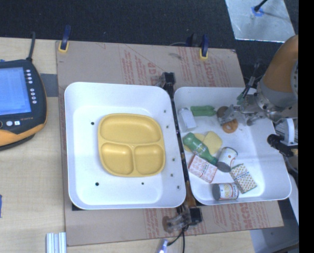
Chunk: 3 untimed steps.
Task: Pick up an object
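Pincer (232, 116) of mine hangs low in the right bin's far part, over a small brown ring (230, 125); can't tell how wide it's parted or if it grips anything. Left to right: tablet (12, 101) on the bench, left bin (75, 141) with a yellow tray (131, 144), then right bin (273, 186) with green bottle (195, 145), yellow block (213, 140), patterned packets (202, 168), two cans (226, 157).
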Available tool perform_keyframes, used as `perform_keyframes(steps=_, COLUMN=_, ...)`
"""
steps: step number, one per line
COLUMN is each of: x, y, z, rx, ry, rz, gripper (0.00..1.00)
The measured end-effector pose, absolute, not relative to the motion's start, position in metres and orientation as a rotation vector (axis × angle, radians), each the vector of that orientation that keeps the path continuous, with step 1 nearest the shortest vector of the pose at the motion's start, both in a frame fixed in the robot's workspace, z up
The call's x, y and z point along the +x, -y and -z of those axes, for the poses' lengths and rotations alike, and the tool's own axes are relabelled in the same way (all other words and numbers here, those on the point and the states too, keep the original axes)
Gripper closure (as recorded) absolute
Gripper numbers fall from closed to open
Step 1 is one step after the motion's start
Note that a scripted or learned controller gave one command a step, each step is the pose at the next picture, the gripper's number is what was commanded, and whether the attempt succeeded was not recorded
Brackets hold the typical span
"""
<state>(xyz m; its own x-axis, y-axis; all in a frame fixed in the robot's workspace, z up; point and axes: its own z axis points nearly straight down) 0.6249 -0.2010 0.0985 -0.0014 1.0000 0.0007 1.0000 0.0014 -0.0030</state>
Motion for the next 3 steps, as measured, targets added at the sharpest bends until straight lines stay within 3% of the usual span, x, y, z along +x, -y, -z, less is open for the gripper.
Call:
perform_keyframes(steps=2, x=0.623, y=0.117, z=-0.092, rx=-2.211, ry=2.225, rz=-0.006, gripper=0.00)
perform_keyframes(steps=3, x=0.657, y=0.130, z=-0.119, rx=-2.216, ry=2.226, rz=-0.001, gripper=0.00)
